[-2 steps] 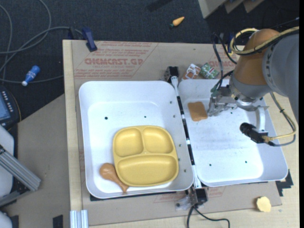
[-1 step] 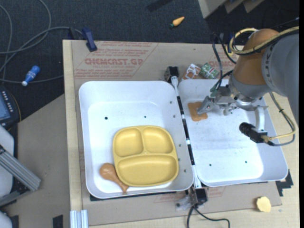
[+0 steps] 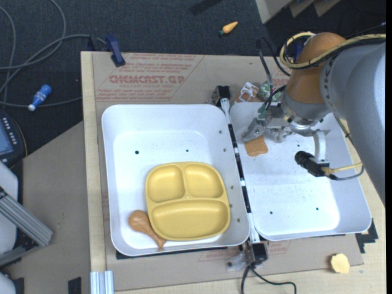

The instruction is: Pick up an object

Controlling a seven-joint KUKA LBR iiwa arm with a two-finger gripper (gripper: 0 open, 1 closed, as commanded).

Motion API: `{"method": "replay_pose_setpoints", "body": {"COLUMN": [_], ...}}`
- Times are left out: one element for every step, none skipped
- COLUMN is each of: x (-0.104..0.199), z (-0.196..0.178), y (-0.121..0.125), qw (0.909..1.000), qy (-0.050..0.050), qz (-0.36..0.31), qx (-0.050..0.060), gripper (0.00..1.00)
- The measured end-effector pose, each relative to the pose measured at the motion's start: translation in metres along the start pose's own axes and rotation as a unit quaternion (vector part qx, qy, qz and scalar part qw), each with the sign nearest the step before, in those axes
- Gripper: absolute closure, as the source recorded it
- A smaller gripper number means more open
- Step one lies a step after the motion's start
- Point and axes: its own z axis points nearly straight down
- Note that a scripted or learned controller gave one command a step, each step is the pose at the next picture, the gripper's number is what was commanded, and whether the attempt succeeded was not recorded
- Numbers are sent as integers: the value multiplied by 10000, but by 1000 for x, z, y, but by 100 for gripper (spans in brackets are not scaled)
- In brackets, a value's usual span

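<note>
Camera view from above caught the gripper [image 3: 264, 131] low over the right bin [image 3: 294, 208], near that bin's far left corner, close to the wall shared with the left bin [image 3: 122, 124]. Whether the tool was spread or pressed together could not be told; its metal parts blurred into the arm's grey wrist.

Just beneath it, on the white floor of the right bin, lay an orange-brown piece [image 3: 256, 147]. It was small and flat, roughly square with soft corners, and the colour of toast. Its upper edge ran under the gripper's metal, but contact could not be judged, and nothing showed it being pinched.

In the left bin sat a yellow divided plate [image 3: 184, 202] with three compartments. A tan drumstick-shaped toy [image 3: 143, 223] rested against the plate's near left edge.
</note>
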Motion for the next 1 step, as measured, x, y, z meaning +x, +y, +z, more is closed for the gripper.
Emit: {"method": "replay_pose_setpoints", "body": {"x": [-1], "z": [-1], "y": [-1], "qw": [10000], "qy": [-1], "qz": [8], "qx": [4], "gripper": [0]}}
